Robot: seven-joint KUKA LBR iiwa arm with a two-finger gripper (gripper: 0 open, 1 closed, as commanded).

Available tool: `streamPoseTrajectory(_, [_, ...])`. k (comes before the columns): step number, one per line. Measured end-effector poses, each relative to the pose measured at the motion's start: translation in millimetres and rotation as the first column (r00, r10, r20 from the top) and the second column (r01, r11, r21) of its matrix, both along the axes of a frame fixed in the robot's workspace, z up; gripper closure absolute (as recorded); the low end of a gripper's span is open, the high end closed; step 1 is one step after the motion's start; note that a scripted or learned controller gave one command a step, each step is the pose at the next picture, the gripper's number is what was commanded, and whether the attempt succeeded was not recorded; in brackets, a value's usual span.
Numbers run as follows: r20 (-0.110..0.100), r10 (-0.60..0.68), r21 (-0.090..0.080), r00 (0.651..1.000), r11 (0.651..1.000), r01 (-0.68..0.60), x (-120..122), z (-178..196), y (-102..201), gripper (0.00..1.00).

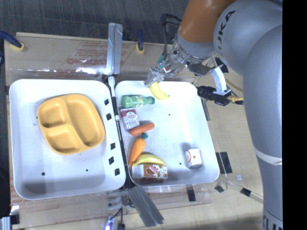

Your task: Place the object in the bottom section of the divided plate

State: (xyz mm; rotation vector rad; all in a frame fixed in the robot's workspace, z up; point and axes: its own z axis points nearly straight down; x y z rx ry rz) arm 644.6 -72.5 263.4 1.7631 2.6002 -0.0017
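Banana, a small yellow plastic one, hangs clamped at its upper end between the fingers of the grey two-finger gripper, over the right white bin's far edge, its long axis slanting down-right. Its goal, the yellow divided plate, lies well apart to the left, in the left white bin.

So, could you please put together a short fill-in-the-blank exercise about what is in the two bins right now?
1. The yellow divided plate lies in the ____ bin.
2. The gripper is at the right bin's far edge, right above a ____.
3. The green bottle lies on its ____.
4. The plate has ____ sections.

Missing words: left; banana; side; three
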Motion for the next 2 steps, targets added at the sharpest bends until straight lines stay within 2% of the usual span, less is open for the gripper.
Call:
streamPoseTrajectory(1, [-0.005, -0.08, 0.0, 0.997, 0.997, 0.08, -30, -73, 53, 1.0])
streamPoseTrajectory(2, [-0.005, 0.182, 0.001, 0.983, 0.983, -0.182, -70, -72, 123, 1.0])
